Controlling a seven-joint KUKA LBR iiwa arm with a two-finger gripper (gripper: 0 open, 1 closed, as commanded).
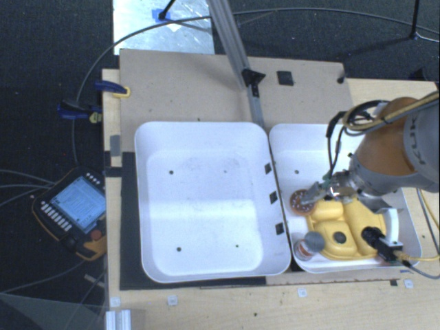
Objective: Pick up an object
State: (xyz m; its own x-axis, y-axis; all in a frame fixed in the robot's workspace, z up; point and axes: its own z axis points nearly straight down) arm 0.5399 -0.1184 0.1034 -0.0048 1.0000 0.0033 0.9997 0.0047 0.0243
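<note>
arm cut off at right edge, tool fingers indistinct

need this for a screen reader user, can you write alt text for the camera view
The grey and orange robot arm reaches from the right into the right white bin, its gripper low over a yellow plastic object, a small round brown item and a grey-capped piece. The left white bin sits beside it, and a teach pendant lies off the bench at left.

No legible text, seemingly.
</note>
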